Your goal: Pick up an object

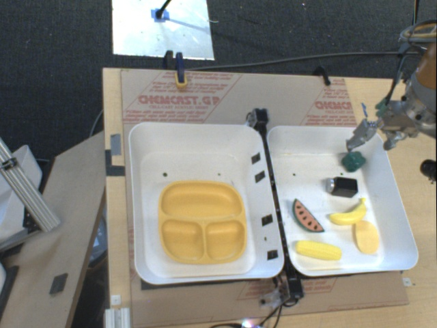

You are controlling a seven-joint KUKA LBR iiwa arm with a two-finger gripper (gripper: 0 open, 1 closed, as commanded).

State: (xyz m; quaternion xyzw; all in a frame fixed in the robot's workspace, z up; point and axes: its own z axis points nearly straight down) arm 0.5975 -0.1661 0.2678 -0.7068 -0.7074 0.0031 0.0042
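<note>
Right bin [403, 251], tool [374, 137] above green object [353, 160]

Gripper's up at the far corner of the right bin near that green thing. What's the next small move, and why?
Probably lower the gripper a little, down and toward the green object. It hangs above the right bin's far corner, with its fingers just above and to the right of the green piece, nothing between them. That piece sits apart from the black block, so there's room to close on it.

Single fixed overhead view, slanted down (fairly distant) on both white bins [205, 132].
</note>
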